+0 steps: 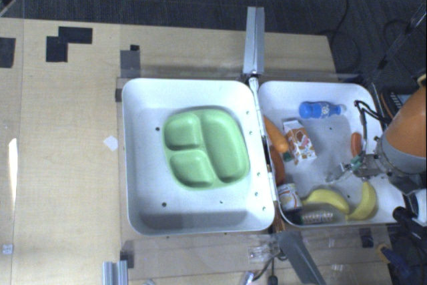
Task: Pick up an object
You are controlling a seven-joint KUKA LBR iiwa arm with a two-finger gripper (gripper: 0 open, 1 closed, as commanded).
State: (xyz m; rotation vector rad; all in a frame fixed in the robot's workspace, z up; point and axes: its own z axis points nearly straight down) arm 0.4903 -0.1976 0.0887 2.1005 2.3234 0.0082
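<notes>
The right bin (333, 87) holds several objects. A blue bottle (321, 109) lies near its far wall. A small printed carton (299, 141) sits in the middle, next to an orange carrot-like piece (277, 135) along the left wall. Two yellow bananas (327, 199) (365, 201) lie at the near side. A small red item (356, 141) rests by the right wall. My gripper (353, 167) hangs low over the right side of this bin, just above the right banana and below the red item. Nothing shows in its grasp.
The left bin (143, 143) carries a green divided plate (203, 147). A small can (288, 195) and a dark oblong item (317, 215) sit in the right bin's near-left corner. A metal divider post (254, 43) stands between the bins. Cables trail at the right.
</notes>
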